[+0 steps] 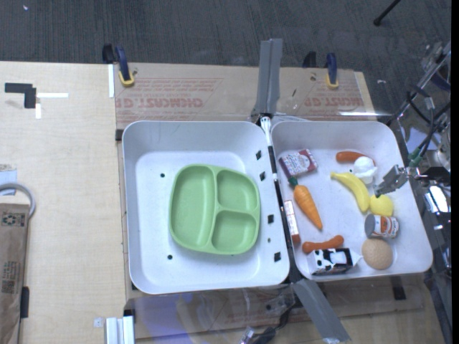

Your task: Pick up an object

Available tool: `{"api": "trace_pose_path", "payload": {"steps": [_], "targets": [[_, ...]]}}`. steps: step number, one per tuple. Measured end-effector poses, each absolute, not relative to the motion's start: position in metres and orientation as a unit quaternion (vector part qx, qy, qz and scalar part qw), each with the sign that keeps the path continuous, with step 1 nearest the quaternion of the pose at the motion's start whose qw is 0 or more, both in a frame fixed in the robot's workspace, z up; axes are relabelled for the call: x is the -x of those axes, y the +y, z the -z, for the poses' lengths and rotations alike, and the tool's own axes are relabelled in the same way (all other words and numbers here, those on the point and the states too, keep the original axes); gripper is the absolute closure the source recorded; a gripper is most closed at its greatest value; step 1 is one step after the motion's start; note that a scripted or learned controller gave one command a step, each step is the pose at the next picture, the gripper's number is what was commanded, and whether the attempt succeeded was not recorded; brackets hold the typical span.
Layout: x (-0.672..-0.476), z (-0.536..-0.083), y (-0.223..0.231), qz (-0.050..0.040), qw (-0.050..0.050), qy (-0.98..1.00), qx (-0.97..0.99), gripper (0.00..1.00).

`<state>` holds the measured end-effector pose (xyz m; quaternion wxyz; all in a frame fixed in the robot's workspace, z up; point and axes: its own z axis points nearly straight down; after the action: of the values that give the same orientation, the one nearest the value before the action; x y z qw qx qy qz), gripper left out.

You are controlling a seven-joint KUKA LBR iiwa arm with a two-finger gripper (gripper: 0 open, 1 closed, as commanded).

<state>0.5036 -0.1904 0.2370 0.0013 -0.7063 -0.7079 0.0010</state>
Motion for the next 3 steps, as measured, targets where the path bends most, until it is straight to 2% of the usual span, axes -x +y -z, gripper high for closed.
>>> {"api": "trace_pose_path", "payload": {"steps": [1,2,3], "targets": [[-0.511,-0.102,-0.215,0.0025,0.002,-0.73,0.683,0.0],[-0.61,-0.091,-0.21,0.0042,0.005,-0.676,0.737,0.0],[-0.61,-0.101,-0.212,0.003,0.003,-0.677,0.736,1.0]]}}
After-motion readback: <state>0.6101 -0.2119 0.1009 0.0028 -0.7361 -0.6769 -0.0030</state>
